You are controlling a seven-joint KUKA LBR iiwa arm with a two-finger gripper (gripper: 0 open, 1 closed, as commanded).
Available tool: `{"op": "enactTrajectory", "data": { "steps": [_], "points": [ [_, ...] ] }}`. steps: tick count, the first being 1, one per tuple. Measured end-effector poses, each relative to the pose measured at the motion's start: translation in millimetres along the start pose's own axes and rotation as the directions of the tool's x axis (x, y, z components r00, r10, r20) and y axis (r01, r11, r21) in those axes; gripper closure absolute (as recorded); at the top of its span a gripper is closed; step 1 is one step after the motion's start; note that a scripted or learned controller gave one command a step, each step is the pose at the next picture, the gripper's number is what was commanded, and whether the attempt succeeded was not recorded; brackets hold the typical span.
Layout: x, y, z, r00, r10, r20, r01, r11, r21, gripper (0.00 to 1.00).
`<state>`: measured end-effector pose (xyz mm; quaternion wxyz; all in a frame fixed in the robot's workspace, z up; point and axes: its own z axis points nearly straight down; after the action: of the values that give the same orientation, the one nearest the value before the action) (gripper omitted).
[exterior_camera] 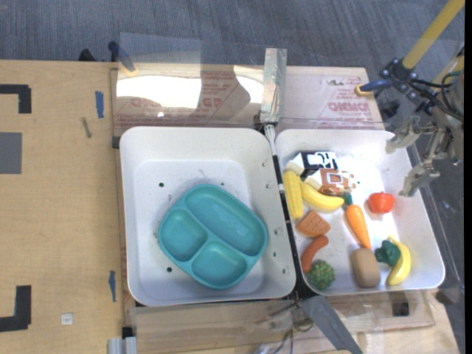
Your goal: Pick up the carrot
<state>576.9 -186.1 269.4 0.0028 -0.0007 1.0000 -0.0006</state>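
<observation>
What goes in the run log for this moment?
gripper: over right bin's right rim, nothing seen held | carrot: lying in right bin | pick: not done

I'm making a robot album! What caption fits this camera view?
Gripper hovers over the right bin's edge, carrot lying among toy food; teal tray in the left bin.

A grey-blue carpeted floor ran across the top of the view. A pale wooden benchtop filled the left side, marked with black tape corners and small strips of blue tape. Behind the bins lay printed cardboard, with bright light glaring off a clear plastic sheet.
</observation>
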Motion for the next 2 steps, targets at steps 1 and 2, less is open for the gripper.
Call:
{"op": "enactTrajectory", "data": {
  "steps": [1, 2],
  "points": [
    [-18.5, 20.3, 143.8, 0.994, -0.11, 0.008, 0.11, 0.994, 0.002, 0.0],
    [4.4, 36.4, 158.2, 0.996, -0.078, 0.048, 0.077, 0.997, 0.021, 0.0]
  ]
}}
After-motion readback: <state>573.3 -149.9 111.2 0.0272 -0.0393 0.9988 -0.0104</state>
